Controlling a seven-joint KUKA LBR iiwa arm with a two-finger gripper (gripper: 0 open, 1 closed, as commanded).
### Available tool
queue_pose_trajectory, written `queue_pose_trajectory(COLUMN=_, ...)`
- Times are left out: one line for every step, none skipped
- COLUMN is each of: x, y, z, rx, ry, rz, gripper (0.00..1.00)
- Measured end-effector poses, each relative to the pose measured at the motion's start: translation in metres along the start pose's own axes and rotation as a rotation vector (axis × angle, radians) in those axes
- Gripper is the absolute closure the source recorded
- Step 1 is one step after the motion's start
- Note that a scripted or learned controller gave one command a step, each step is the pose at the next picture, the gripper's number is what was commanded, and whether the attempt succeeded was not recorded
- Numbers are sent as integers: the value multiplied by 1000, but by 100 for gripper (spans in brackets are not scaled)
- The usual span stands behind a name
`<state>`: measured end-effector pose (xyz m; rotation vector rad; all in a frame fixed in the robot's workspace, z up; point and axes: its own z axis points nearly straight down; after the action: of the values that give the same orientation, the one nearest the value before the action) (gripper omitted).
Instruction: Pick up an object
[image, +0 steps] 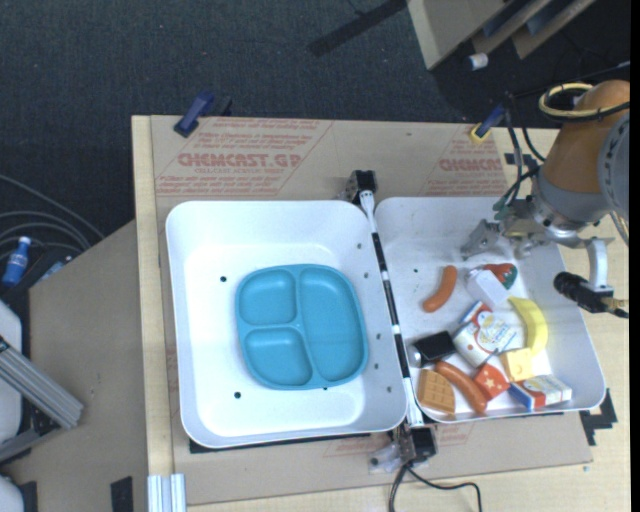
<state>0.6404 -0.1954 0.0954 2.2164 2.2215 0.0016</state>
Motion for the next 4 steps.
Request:
queue_pose_trajectory(x=54, y=27, z=11, rx=1, ry=2, rz=1, gripper=0)
queue_pose_trajectory(x=99, y=26, z=10, rx=5, ry=3, rz=1, gripper=0)
queue_pose_trajectory(x=104, y=26, z=10, rx=6, ry=3, rz=2, gripper=0)
queue_pose_trajectory(x=103, y=9, z=10, rx=6, ry=2, rz=3, gripper=0)
